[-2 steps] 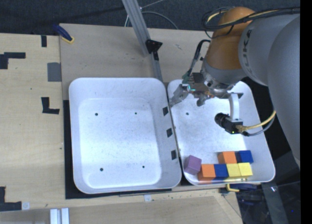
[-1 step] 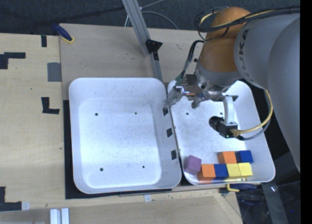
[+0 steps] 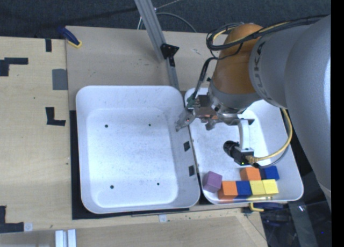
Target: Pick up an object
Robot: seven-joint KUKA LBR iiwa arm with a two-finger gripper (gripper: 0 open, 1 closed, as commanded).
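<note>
Item one: a row of small blocks at the near end of the right bin point(image 3: 287, 149), lying against its front wall. The row's long axis runs left to right along that wall. From the left: an orange block point(image 3: 229, 188), a blue block point(image 3: 243, 188), a yellow block point(image 3: 257, 188) and a second yellow block point(image 3: 270, 187), all touching edge to edge. Behind them, a second orange block point(image 3: 250, 174) and a second blue block point(image 3: 271, 173) sit side by side, touching the front row.

Item two: a purple block point(image 3: 213, 180), just left of the row, turned at an angle to it with one corner toward the bin's left wall, close by the first orange block.

Item three: the left bin point(image 3: 129, 98), white and shallow, set side by side with the right bin on the table point(image 3: 107, 58).

Item four: the arm point(image 3: 301, 74), grey, entering from the right and bending down over the far half of the right bin. Its orange band point(image 3: 234, 66) sits above the wrist. The jaws point(image 3: 207, 116) hang at the bin's far left corner, near the shared wall between the bins, well apart from the blocks. Whether they are released or clenched I cannot tell; nothing is seen between them. A yellow cable point(image 3: 277, 152) loops from the wrist past a black fitting point(image 3: 236, 152).
</note>
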